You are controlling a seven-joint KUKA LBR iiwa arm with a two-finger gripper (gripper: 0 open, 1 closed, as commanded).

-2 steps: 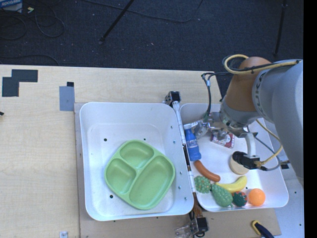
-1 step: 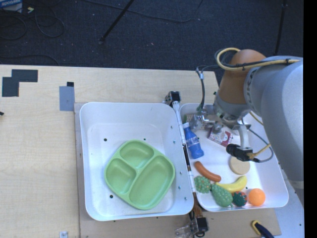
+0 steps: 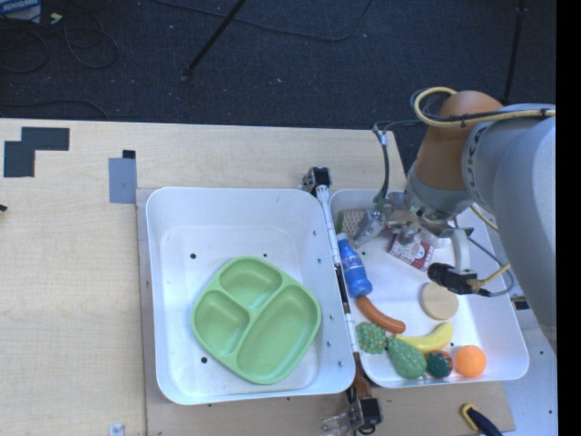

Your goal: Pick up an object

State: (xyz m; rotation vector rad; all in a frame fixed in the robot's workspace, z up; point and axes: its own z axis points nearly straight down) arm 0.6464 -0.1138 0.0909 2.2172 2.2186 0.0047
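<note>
The grey arm with its orange band (image 3: 451, 143) enters from three o'clock and bends down over the far end of the right-hand shallow white bin (image 3: 508, 357). Its pincer (image 3: 392, 218) hangs among cables at the bin's twelve o'clock end, above a small red-and-white packet (image 3: 410, 249). Whether the pincer is released or clenched cannot be told, since the wrist and cables hide it.

The objects to pick lie in that right bin. A blue plastic bottle with a white cap (image 3: 351, 268) lies along the nine o'clock wall. At its six o'clock end an orange-red toy sausage (image 3: 380, 314) slants toward the bin's middle. A round beige disc (image 3: 439, 301) sits at three o'clock of the sausage, just beside a black part of the arm's fittings (image 3: 454, 278). Toward six o'clock lie a yellow toy banana (image 3: 429, 338), a green bumpy toy vegetable (image 3: 371, 337), a second green piece (image 3: 408, 360), a small red and green toy (image 3: 439, 364) and an orange ball (image 3: 469, 361), crowded close together.

The left-hand white bin (image 3: 168, 243) holds a light green divided plastic plate (image 3: 256, 319) with three compartments, lying toward its six o'clock side. Both bins rest on the pale wooden table (image 3: 68, 289).
</note>
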